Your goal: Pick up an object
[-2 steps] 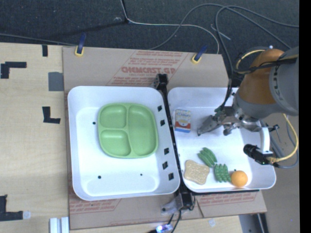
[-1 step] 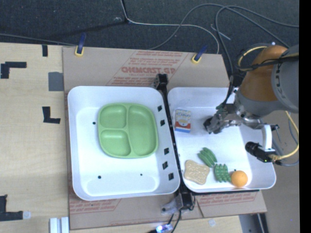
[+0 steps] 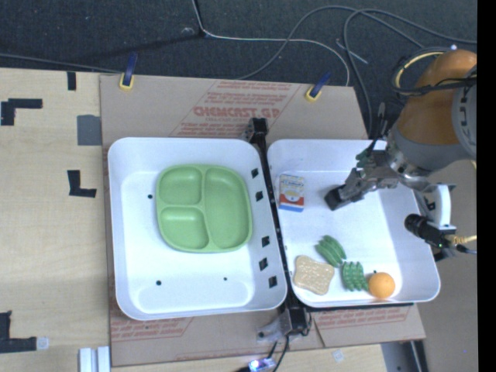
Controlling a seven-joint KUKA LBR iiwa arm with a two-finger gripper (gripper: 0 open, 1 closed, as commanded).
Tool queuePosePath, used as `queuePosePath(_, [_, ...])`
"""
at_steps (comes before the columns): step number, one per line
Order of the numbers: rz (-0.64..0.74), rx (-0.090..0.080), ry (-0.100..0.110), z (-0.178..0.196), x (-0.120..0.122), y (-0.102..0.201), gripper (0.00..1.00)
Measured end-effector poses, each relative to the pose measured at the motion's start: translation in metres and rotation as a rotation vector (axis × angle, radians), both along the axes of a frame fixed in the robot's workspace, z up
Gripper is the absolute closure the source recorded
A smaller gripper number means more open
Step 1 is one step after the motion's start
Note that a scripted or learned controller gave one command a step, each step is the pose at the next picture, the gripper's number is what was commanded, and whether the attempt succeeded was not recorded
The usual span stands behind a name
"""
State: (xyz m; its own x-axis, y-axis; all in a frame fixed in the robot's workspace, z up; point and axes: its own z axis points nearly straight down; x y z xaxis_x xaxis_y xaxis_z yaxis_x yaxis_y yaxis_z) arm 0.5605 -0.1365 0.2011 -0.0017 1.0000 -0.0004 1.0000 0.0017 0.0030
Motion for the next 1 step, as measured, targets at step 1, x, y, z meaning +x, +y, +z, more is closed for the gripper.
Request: queuePosePath(1, [0.001,-0.001,-0.003,0.0583,0.0042,0.0091,1.00])
